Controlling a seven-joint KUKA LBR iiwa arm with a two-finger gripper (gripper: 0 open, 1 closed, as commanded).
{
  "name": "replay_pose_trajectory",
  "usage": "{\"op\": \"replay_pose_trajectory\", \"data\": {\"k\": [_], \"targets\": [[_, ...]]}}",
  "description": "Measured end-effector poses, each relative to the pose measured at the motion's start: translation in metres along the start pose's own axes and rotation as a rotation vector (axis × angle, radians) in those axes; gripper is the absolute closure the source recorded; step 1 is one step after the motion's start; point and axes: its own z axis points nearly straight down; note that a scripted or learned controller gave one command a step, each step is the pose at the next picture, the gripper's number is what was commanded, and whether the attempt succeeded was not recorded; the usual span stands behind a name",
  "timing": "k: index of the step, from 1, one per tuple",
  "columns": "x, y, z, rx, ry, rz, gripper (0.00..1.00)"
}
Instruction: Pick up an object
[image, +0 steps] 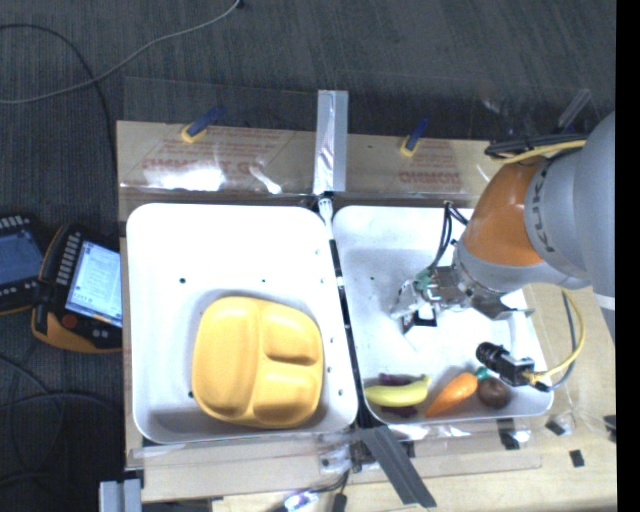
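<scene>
My gripper (415, 308) hangs over the middle of the right bin (372, 262), with the grey arm and its orange band reaching in from the right. Below it, along the right bin's front wall, lie a yellow banana (398, 393), an orange carrot (452, 392) and a small brown round thing (493, 392). A dark purple piece (398, 379) peeks out just behind the banana. The gripper is well apart from all of them, up and slightly left of the carrot. In the left bin (160, 250) rests a large yellow moulded tray (258, 360).
A ridge (338, 290) where the two bins meet runs down the middle. A handheld control unit with a lit screen (85, 290) lies off the bench at the left. Bare white floor shows in the far half of both bins.
</scene>
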Motion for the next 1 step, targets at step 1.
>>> {"op": "replay_pose_trajectory", "data": {"k": [1], "targets": [[0.0535,0.0602,-0.0828,0.017,0.001,-0.063,1.0]]}}
